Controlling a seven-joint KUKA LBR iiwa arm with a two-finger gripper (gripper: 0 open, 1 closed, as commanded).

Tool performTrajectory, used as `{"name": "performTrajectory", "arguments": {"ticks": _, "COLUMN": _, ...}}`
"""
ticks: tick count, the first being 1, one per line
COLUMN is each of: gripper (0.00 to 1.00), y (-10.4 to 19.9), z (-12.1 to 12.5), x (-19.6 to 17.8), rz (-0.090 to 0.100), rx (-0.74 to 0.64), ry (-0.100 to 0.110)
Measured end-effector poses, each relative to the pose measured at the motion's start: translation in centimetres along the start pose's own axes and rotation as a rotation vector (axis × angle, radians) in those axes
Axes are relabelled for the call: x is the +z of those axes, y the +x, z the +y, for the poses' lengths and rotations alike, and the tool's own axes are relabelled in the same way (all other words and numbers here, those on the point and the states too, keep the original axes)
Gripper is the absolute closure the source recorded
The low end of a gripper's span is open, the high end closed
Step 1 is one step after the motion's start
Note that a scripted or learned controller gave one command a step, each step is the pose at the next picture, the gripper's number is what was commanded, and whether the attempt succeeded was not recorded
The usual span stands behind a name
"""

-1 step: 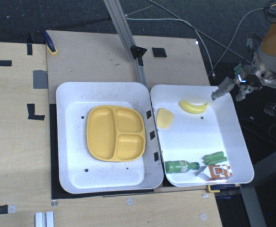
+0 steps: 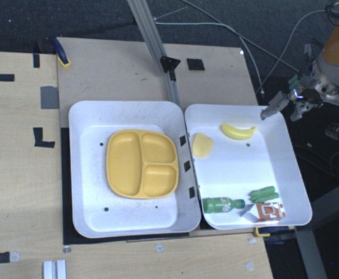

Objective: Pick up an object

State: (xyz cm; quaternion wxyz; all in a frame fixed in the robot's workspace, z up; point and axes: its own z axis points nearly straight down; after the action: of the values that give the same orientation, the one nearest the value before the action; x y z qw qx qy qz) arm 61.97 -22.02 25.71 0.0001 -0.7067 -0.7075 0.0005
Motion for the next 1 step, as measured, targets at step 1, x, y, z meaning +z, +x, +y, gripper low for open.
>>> {"name": "performTrajectory", "arguments": {"ticks": 1, "gripper": 0.00, "y": -0.29, "z": -1.05, "x": 5.30, "rz": 0.000, "rx": 0.001, "ry": 0.005}}
